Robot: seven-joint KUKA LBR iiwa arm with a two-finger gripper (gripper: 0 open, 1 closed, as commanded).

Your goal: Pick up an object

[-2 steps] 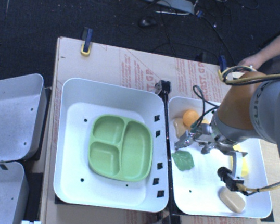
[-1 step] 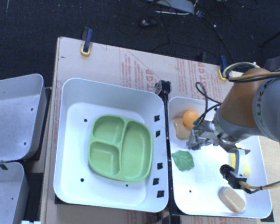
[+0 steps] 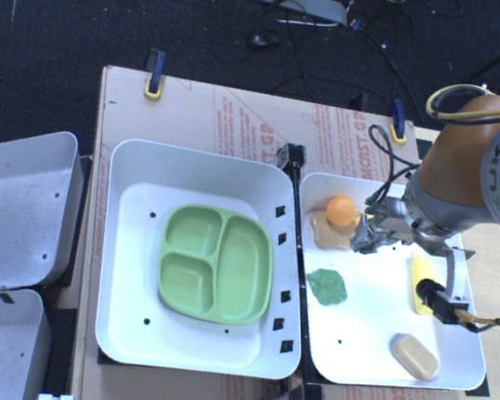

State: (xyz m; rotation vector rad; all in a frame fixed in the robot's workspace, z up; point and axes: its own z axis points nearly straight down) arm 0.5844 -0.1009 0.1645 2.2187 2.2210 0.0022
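Note:
In the right bin an orange ball lies at the far left, on a tan flat piece. A green crumpled object sits near the divider, a yellow object near the right wall, and a beige oval soap-like block at the front right. My gripper hangs low just right of the orange ball, over the tan piece. Nothing shows between its fingers.
The left bin holds a light green divided plate. A black divider with clips runs between the bins. The arm's grey and orange body overhangs the right bin's far right corner. Cables trail by the right wall.

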